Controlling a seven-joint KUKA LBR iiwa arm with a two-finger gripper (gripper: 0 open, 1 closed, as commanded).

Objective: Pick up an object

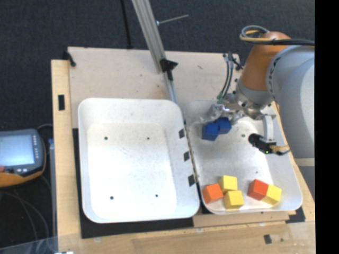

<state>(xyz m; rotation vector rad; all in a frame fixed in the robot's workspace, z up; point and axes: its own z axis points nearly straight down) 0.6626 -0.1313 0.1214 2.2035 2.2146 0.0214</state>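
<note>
Gripper (225, 114) sits low in the right bin (233, 147), at its 11 o'clock corner. A blue block (216, 128), matte with a blocky shape, is touching the gripper's tip; can't tell if it's clamped or just beside it, so pincer state unknown. Arm (286, 83): smooth grey shell, orange band above the wrist, coming in from 3 o'clock.

Rest of the right bin, toward 6 o'clock: cluster of small matte cubes, three yellow cubes (229, 183) and two orange cubes (213, 192), some touching.

Left bin (132, 160): shallow glossy white plastic, rounded corners, speckled floor.

Both bins are on a pale wood bench (116, 73). Aluminium extrusion post (151, 30) slants up at 12 o'clock. Dark carpet floor (32, 25); handheld screen unit (18, 152) at 9 o'clock.
</note>
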